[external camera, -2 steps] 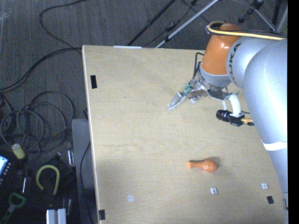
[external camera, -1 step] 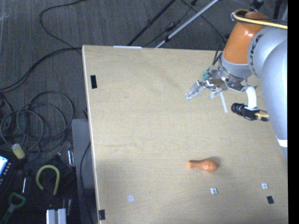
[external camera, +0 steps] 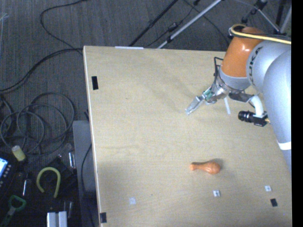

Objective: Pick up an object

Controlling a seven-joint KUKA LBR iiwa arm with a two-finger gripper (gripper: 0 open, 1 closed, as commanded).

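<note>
An orange, pear-shaped object (external camera: pixel 206 167) lies on its side on the tan bench top, toward the front right, its thin neck pointing left. My gripper (external camera: pixel 208 110) hangs above the bench to the back right, well behind the orange object and apart from it. It is open: one pale translucent finger (external camera: pixel 193 107) slants out to the left and the other, shorter white one (external camera: pixel 227 109) sticks out to the right. Nothing is between them. The orange band (external camera: pixel 238 56) and the grey arm rise behind it at the right.
The tan bench top (external camera: pixel 142 126) spreads wide to the left of the gripper, with small black and white markers near its edges. Beyond its left edge the floor holds cables (external camera: pixel 38 112) and tools. Stand legs (external camera: pixel 199 13) cross the floor at the back.
</note>
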